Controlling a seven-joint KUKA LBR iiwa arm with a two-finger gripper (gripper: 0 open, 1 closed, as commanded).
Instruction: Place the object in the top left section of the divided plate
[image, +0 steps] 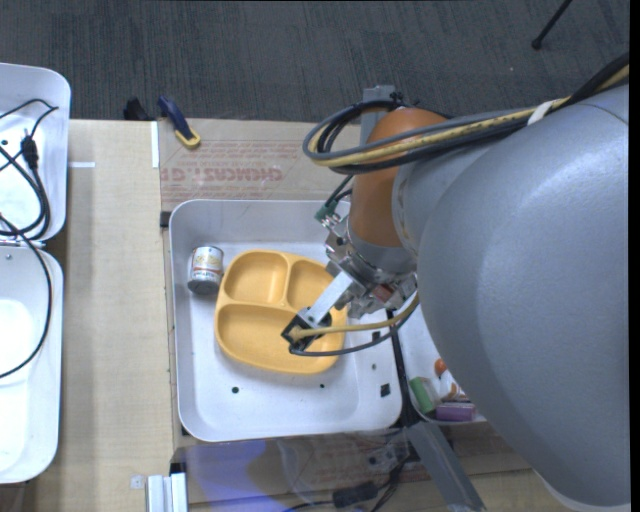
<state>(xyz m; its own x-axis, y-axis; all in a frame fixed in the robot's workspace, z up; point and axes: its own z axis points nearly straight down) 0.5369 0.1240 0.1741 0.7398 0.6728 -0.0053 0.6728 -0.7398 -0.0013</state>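
- While the small can (206, 268) stands on the bin floor, touching the yellow plate (262, 345) at its 9 o'clock rim, nothing lies in the plate's top left section, so I judge the placing not done.
- Over the plate's large lower section, toward 3 o'clock, hangs the gripper (298, 335); whether it is open or closed I cannot tell.
- Between can and bin (190, 400) wall at 9 o'clock room looks tight; bare floor opens at 6 o'clock.

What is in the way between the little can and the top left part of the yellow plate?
Nothing visible. The can lies in the white bin right beside the plate, next to its top left section.
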